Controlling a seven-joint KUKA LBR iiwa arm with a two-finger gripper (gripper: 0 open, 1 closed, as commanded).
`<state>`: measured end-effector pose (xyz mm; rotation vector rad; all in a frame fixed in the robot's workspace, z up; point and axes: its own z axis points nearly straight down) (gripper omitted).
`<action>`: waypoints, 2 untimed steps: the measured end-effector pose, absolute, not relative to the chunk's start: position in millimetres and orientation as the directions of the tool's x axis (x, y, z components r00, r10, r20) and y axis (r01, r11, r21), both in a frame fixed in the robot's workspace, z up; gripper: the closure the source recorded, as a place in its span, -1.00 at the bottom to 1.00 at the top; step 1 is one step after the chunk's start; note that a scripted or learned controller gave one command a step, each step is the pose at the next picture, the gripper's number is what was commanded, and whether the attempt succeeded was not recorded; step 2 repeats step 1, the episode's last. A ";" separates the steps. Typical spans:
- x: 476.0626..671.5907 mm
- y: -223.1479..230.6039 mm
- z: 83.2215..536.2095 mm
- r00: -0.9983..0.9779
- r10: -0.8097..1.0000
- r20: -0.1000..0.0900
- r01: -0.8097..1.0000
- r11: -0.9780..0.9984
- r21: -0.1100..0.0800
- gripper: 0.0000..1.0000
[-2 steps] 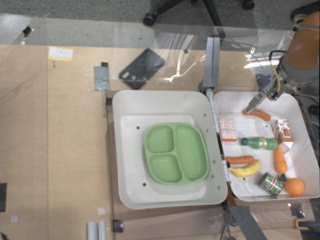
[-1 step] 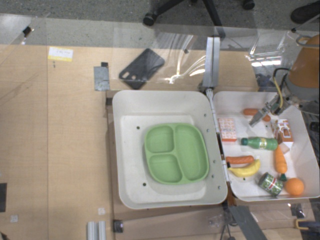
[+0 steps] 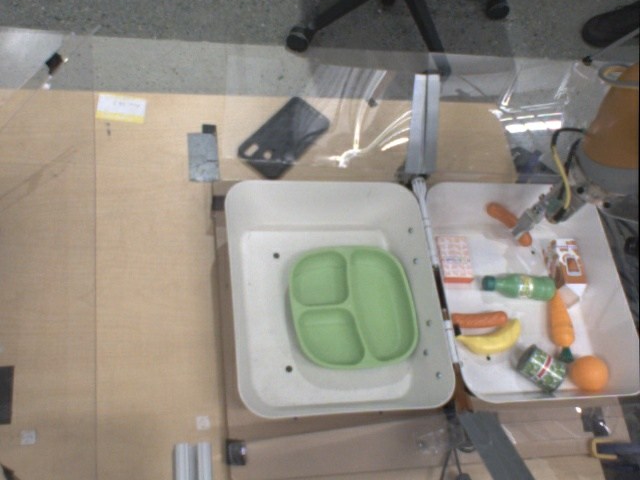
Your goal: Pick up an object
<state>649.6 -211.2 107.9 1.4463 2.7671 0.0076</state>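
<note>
A green divided tray point(image 3: 352, 306) lay in the left bin point(image 3: 250, 268). In the right bin point(image 3: 470, 208) were a small carton point(image 3: 454, 258), a green bottle point(image 3: 520, 286), a sausage point(image 3: 479, 320) above a banana point(image 3: 490, 339), a can point(image 3: 541, 367), a carrot point(image 3: 560, 320) and an orange point(image 3: 590, 372). The gripper point(image 3: 533, 217) hung at the far side just beside a second sausage point(image 3: 502, 214), whether gripping it I cannot tell.

The wooden bench point(image 3: 110, 268) bears two white bins point(image 3: 250, 218) and a black phone point(image 3: 284, 136).
</note>
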 end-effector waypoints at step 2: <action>667.7 -150.1 192.6 -0.629 0.778 -0.010 0.778 0.629 0.009 1.00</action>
